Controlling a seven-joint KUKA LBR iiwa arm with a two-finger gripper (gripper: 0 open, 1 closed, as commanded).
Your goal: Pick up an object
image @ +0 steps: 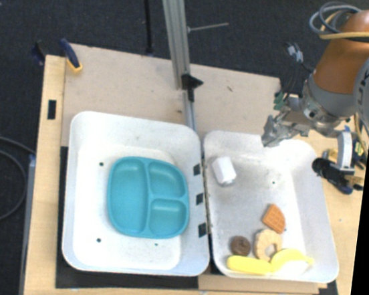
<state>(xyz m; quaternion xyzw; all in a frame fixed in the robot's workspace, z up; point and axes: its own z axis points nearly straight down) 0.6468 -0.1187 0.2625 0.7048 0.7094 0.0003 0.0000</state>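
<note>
The gripper [274, 132], its opening impossible to judge, is hovering over the right bin's [316, 169] far edge, approaching, needing to descend toward the white cylinder [223, 170] lying nearby, lower-left.

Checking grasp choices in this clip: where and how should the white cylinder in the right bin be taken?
Grip the white cylinder across its round sides at mid-length, coming straight down. It lies on its side, apart from the other items, though near the bin's left wall.
</note>
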